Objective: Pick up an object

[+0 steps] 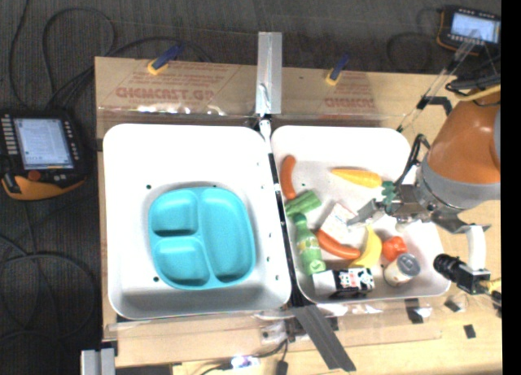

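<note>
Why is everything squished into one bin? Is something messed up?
Nothing looks broken or spilled. The toy food in the right bin is just a jumble, with the green bottle lying on its side. The blue tray sits a little crooked in the left bin.

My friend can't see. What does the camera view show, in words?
A grey and orange robot arm reaches from the right, its gripper low over toy food piled in the right white bin. The left white bin holds a turquoise divided plate.

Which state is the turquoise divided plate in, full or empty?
Empty. The turquoise plate lies flat in the left bin, and all three compartments show only bare plastic.
</note>
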You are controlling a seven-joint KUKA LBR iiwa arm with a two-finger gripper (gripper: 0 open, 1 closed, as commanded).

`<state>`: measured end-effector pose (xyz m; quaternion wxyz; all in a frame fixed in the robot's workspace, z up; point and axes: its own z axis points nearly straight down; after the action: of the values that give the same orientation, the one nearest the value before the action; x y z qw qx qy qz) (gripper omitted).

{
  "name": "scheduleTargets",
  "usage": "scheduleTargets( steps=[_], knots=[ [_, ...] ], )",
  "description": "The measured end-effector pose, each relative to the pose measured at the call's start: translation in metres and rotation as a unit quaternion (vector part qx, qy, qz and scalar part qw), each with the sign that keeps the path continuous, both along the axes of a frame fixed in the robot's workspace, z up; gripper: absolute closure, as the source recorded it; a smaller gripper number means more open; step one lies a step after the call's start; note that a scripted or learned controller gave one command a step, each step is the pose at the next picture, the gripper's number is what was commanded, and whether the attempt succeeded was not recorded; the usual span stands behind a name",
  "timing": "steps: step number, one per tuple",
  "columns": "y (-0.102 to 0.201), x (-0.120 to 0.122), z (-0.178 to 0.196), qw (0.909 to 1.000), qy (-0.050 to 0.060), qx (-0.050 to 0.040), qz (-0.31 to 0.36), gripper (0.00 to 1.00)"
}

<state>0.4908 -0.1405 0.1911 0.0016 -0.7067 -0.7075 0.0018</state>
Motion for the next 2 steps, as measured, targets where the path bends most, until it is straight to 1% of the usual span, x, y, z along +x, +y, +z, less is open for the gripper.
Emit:
scheduleTargets(
  steps=[1,2],
  knots=[
    [-0.0409,-0.0035,-0.1019,0.9997,-0.008,-0.0009,0.023,0.00],
    [-0.0393,-0.0021,-0.0919,0.9997,-0.009,0.0001,0.023,1.00]
  ],
)
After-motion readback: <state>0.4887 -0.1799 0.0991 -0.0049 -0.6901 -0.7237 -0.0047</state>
